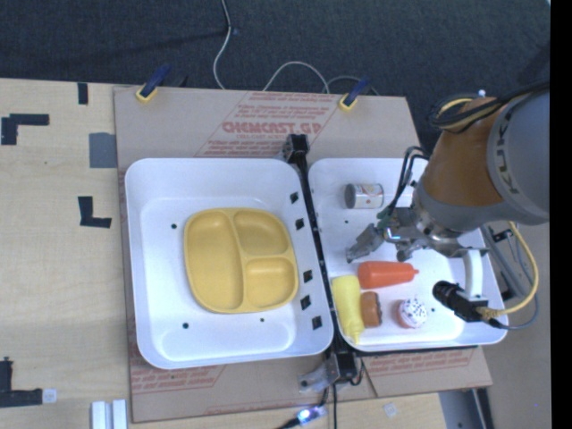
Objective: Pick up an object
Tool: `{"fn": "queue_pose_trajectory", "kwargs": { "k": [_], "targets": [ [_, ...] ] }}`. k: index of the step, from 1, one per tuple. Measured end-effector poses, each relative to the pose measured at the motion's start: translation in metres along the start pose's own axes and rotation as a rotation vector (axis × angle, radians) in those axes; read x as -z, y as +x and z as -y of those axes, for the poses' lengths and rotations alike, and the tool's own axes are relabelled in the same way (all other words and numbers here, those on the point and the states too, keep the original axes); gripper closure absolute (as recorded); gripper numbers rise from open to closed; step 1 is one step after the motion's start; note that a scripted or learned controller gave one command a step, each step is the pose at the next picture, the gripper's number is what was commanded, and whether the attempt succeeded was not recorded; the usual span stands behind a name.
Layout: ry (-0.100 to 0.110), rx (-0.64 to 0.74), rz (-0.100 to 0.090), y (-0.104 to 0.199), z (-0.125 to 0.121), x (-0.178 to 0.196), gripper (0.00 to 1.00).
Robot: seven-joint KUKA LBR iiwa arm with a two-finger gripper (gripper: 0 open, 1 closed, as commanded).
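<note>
- You see the gripper (368, 245) low over the right bin (393, 170), with its grey fingers (362, 249) pointing toward the divider between the bins. You cannot tell whether they are spread or closed; they merge into one blurred shape.
- The wrist and the orange band (456, 164) cover the right bin's far-right part, so you cannot read what lies beneath them.
- The orange carrot-shaped object (387, 274) lies just below the gripper, lengthwise across the right bin. Whether the fingers touch it is unclear; nothing shows between them.
- Beside the carrot-shaped object, toward the divider, a yellow banana-like object (346, 307) lies along the bin wall, with a small brown and orange item (370, 309) touching it.
- A small white speckled item (412, 312) sits below the carrot-shaped object's pointed end; its kind is hard to make out.
- A small silver can (364, 195) lies on its side above the gripper.
- The left bin (147, 186) holds a yellow divided plate (239, 259), well apart from the gripper.
</note>
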State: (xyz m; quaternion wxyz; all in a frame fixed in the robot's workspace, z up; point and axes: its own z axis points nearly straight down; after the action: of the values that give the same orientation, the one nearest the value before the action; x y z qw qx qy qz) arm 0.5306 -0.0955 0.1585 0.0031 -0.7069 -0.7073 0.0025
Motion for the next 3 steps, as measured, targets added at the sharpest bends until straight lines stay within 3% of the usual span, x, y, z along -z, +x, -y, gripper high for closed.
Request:
{"fn": "queue_pose_trajectory", "kwargs": {
  "k": [1, 2, 3],
  "targets": [
    [-0.013, 0.000, 0.005, -0.007, -0.001, -0.042, 0.00],
    [-0.006, 0.000, 0.002, -0.006, -0.001, -0.075, 0.00],
    [-0.008, 0.001, 0.002, -0.006, -0.002, -0.064, 1.00]
  ]
}}
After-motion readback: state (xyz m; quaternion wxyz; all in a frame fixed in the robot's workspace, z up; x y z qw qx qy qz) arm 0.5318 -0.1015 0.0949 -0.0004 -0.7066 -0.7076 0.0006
